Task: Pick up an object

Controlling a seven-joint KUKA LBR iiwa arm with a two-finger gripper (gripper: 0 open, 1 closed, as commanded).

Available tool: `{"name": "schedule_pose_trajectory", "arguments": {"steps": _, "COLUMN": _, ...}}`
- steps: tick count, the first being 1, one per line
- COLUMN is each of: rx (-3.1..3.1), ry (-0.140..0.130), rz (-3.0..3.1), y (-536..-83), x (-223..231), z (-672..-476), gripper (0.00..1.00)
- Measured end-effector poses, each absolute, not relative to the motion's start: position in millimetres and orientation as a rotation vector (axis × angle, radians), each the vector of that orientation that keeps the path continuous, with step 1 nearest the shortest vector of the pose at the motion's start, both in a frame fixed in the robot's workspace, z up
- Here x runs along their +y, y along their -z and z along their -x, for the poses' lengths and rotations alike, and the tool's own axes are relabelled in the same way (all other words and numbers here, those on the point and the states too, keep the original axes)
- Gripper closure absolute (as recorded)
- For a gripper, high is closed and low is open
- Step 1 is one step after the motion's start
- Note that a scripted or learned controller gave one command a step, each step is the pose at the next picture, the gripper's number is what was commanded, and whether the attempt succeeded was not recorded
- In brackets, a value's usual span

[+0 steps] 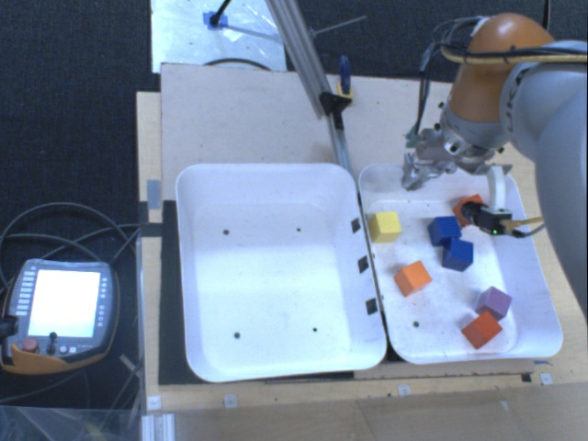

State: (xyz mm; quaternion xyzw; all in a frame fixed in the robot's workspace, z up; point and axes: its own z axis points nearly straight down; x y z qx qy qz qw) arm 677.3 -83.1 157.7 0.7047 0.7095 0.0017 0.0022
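A pale wooden bench (239, 118) is seen from above, set against a dark floor. Two shallow white bins are placed on it side by side, their inner rims touching. The left bin (197, 246) shows a bare white floor with a few small dark holes. The right bin (542, 333) holds all the blocks.

A yellow block (385, 225) is seen near the inner rim of the right bin, and an orange block (412, 277) lies below it — both with free floor around them. Two blue blocks (450, 242) are placed just beside each other in the middle. A purple block (494, 300) and a red block (481, 329) lie close together near the front right corner. One more orange-red block (467, 206) is partly hidden behind a small black part near the back right.

The arm (514, 72) is brought in from the right, and the gripper (419, 175) is held over the back edge of the right bin, above and behind the yellow block. No block is seen between its parts; if it is open or closed cannot be told.

A metal rod (299, 39) is laid at a slant across the back of the bench, down to the gap between the bins. On the floor at the left a teach pendant (60, 315) with a bright screen is seen, with cables around it.
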Motion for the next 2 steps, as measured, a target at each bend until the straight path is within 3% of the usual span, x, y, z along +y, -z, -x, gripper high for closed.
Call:
{"name": "schedule_pose_trajectory", "arguments": {"steps": 1, "rx": 2.223, "ry": -0.007, "rz": -2.212, "y": -202, "x": -83, "z": -678.0, "gripper": 1.0}}
{"name": "schedule_pose_trajectory", "arguments": {"steps": 2, "rx": 2.225, "ry": -0.004, "rz": -2.214, "y": -217, "x": -83, "z": -679.0, "gripper": 1.0}}
